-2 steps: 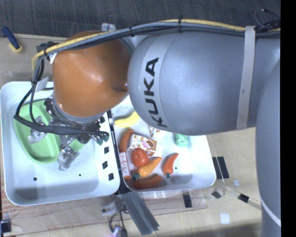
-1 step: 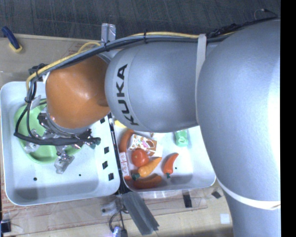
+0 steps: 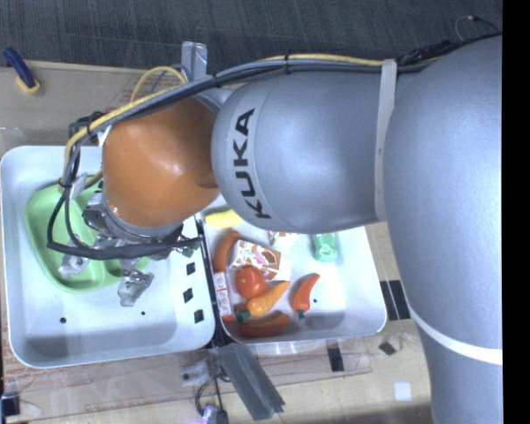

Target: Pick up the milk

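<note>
The milk (image 3: 258, 256), a small white carton with a coloured print, lies in the right bin (image 3: 364, 312) among toy food. It rests against a red tomato (image 3: 250, 282). My gripper (image 3: 133, 287) hangs over the left bin (image 3: 88, 334), well to the left of the milk and across the divider between the bins. It sits just beside a green bowl-like object (image 3: 46, 223). The orange band and grey arm body cover much of both bins' far halves.
The right bin also holds an orange pepper (image 3: 268, 301), a red chili (image 3: 305, 291), a reddish sausage (image 3: 225, 249), a green item (image 3: 325, 248) and a yellow piece (image 3: 219, 217). Cables (image 3: 66, 193) loop over the green object.
</note>
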Robot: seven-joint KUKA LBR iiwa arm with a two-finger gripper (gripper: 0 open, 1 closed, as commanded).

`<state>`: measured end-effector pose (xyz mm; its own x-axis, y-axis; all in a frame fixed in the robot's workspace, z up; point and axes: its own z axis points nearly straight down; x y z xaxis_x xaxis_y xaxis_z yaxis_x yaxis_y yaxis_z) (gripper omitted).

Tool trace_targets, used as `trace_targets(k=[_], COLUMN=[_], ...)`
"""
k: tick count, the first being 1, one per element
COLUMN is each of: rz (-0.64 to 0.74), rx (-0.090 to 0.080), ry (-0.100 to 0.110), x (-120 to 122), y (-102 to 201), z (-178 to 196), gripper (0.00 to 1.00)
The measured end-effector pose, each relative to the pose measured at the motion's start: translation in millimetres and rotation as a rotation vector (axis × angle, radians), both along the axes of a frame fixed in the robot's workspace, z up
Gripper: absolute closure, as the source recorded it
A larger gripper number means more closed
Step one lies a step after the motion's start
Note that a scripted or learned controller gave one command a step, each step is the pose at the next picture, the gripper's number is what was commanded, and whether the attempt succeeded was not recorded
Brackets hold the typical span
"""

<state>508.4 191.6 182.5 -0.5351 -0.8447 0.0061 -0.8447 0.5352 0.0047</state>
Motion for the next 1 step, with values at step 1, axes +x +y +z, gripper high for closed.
trace_targets(k=[1], rz=[0.039], rx=[0.002], ry=[-0.002], x=[-33.0], y=[15.5], z=[-94.0], gripper=[0.00])
